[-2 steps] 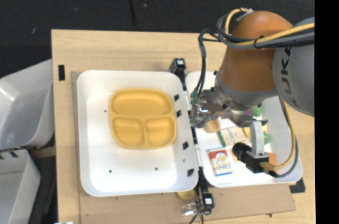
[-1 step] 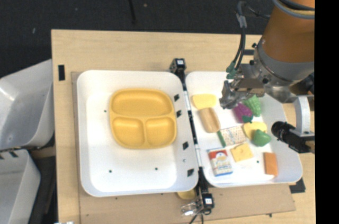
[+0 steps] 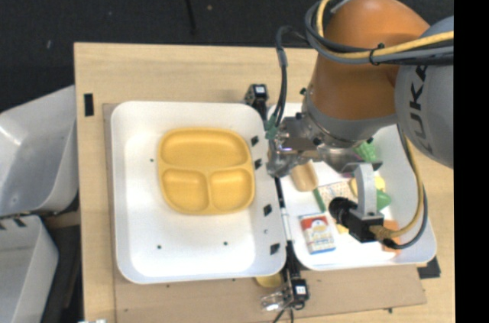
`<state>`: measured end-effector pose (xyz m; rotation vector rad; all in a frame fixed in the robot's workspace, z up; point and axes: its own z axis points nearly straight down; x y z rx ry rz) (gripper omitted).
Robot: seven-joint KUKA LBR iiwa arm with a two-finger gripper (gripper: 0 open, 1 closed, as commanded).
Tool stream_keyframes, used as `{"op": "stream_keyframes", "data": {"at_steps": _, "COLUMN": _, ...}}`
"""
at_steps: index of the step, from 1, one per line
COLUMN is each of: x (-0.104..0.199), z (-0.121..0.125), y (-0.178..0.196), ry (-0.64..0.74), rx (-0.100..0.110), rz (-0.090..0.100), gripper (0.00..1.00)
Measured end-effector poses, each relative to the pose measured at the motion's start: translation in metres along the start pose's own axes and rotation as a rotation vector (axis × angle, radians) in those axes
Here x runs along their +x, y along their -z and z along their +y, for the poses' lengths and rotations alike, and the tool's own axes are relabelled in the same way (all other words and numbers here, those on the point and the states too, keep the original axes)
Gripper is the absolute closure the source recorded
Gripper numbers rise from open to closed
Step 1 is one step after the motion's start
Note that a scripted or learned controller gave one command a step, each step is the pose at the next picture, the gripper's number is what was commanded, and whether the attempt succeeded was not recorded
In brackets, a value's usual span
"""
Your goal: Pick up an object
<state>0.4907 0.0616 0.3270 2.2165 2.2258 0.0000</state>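
Note:
A yellow three-compartment plate [image 3: 206, 169] lies in the left white bin [image 3: 137, 237]. The right bin [image 3: 359, 256] holds several small items: a red and blue card packet [image 3: 317, 231], a tan block [image 3: 304, 176], a green pen-like stick [image 3: 318, 198], green pieces [image 3: 372, 152] and an orange bit [image 3: 390, 224]. My gripper [image 3: 294, 157] hangs low over the left part of the right bin, just above the tan block. The arm's orange band and wrist hide much of that bin.
The two bins sit side by side on a wooden bench [image 3: 176, 69]. Black clips [image 3: 257, 93] mark the seam between the bins. A white object [image 3: 34, 153] stands off the bench at the left. A black cable loops over the right bin.

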Motion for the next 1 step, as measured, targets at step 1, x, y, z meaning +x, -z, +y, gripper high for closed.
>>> {"op": "stream_keyframes", "data": {"at_steps": 1, "x": 0.0417, "z": -0.0002, "y": 0.1349, "ry": 0.004, "rx": -0.012, "rz": 0.003, "gripper": 1.00}}
